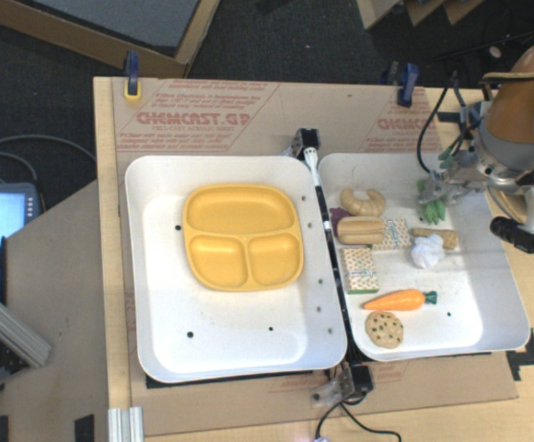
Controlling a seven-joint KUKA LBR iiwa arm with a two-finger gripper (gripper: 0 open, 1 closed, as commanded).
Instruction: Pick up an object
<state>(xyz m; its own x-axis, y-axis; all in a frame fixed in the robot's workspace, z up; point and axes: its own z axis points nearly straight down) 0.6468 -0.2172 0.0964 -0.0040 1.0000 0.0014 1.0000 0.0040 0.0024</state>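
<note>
The right bin [488, 325] holds several small items: a tan ring-shaped pastry [364, 199], a hot-dog bun [361, 231], two patterned cards [359, 268], a white crumpled piece [425, 254], an orange carrot [396, 300] and a chocolate-chip cookie [384, 329]. My gripper [435, 194] hangs over the bin's far right part, reaching in from the right below the grey wrist. A small green thing [431, 210] sits right at its tip; I cannot tell whether it is held or just lying under it.
The left bin [156, 320] carries a yellow divided plate [244, 236] in its far half. A black clamp [306, 141] stands at the far end of the seam between the bins. Cables [433, 118] hang near the arm at the far right.
</note>
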